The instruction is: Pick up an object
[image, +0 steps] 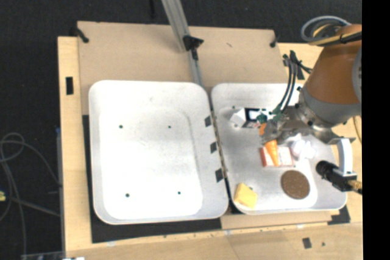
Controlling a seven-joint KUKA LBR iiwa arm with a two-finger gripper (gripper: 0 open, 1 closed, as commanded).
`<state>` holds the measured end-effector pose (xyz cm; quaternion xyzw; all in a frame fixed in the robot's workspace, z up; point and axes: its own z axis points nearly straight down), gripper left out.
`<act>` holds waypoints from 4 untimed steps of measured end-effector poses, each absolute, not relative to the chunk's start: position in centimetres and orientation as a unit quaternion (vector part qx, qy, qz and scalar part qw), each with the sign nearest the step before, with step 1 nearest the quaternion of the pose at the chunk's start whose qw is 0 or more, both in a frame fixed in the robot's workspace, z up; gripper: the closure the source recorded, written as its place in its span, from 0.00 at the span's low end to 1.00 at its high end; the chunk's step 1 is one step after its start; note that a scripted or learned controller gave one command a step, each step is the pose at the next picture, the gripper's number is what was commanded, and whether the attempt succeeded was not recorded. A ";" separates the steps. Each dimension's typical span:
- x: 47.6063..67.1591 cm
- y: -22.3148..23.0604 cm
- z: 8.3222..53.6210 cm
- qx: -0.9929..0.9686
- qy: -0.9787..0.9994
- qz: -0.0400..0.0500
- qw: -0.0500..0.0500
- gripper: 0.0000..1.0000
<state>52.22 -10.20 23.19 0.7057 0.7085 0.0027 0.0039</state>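
Camera view: orange-and-white box (272, 154) under end effector (272, 129), its grip state unclear.

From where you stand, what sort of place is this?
Probably a robot lab bench for grasping trials. A grey and orange arm reaches over two shallow white bins, and small test objects such as a yellow block and a brown disc lie in the right one.

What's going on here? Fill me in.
The KUKA arm reaches from the right into the right bin, its wrist low over a cluster of small items around an orange-and-white packet. A brown disc and a yellow block lie nearer the front. The left bin sits alongside.
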 end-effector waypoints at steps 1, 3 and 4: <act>52.4 -10.3 27.4 0.705 0.709 0.002 0.003 1.00; 53.8 -0.7 24.4 0.705 0.709 0.000 -0.001 1.00; 54.4 4.0 25.2 0.706 0.708 0.000 0.000 1.00</act>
